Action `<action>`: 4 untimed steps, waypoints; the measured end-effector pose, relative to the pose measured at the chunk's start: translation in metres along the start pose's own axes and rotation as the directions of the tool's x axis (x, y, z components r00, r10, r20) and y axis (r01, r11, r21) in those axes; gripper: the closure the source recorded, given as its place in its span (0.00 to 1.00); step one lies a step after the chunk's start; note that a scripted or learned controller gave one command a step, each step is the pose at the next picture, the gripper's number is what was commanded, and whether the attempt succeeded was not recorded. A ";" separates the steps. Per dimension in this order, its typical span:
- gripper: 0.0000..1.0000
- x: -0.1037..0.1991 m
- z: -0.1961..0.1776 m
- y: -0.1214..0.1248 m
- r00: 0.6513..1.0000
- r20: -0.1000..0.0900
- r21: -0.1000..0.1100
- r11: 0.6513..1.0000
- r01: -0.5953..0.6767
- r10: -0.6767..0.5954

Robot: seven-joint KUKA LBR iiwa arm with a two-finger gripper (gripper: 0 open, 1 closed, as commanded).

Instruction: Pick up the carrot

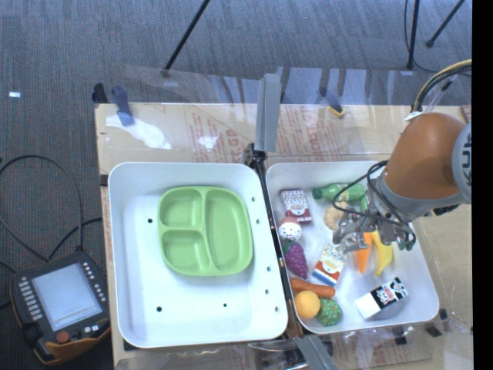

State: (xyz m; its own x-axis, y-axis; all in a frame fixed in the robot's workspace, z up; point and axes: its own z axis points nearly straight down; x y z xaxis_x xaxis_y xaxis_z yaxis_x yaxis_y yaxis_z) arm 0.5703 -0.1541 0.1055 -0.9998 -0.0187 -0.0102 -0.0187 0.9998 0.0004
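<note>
1. The grey arm with its orange band [424, 160] reaches in from the right and hangs over the right white bin [426, 280].
2. Its gripper [362, 236] points down into the bin's middle, just above a small orange carrot [362, 259] that lies beside a yellow banana [383, 257].
3. Whether the gripper is spread or pressed together cannot be told; the metal parts blur into the toys beneath them.
4. No toy can be seen caught in it, though its tip looks close to the carrot's far end.
5. A second, longer orange carrot-like piece [313, 288] lies near the front of the same bin, just far of a round orange fruit [307, 304] and a knobbly green fruit [330, 311].
6. Also in that bin: a red carton [296, 205] on the far left, a white egg-like figure [290, 229], a purple grape bunch [296, 260], a small white, red and blue juice box [329, 264], a green vegetable [337, 192] at the far side, and a black-and-white milk carton [382, 297] at the near right.
7. The left white bin [135, 284] holds a light green plastic tray with three compartments [206, 230].
8. A grey handheld control pendant [60, 303] lies on the floor at the near left.
</note>
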 end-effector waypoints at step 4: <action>0.00 0.029 0.018 0.048 0.986 -0.010 -0.003 0.986 0.166 -0.166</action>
State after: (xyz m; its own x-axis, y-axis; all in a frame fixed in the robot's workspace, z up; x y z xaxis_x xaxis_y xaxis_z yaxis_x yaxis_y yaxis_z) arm 0.5402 -0.1070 0.0874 -0.9828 -0.1848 -0.0005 -0.1848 0.9828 0.0019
